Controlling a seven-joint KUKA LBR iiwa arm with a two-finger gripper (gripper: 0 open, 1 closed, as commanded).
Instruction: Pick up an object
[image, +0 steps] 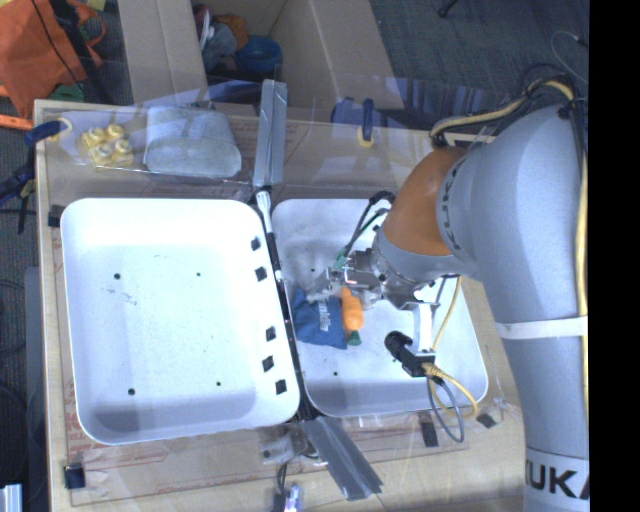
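Overhead slanted view of the surface (60, 440) carrying two white bins. The left bin (160, 320) lies toward the surface's left edge; the right bin (470, 375) lies beside it, the two separated by a shared rim with dark clips.

The arm (530, 250) reaches over the right bin, its orange band (420, 210) above the wrist, and the jaws (345, 285) are lowered near that bin's left wall. Whether the jaws are wide, narrow or closed on anything cannot be told here, since the wrist body hides their tips.

The likely target, an orange object (352, 310), lies in the right bin's left half, just below the jaws and touching a blue cloth-like item (320, 325) that sits against the bin's left wall. The orange object is elongated, with its long axis running roughly from the surface's far edge toward its near edge; which end leads is too small to tell.

Judged progress: the approach is made and the jaws are at the object; a secure grasp and the lift are not shown and appear to remain.
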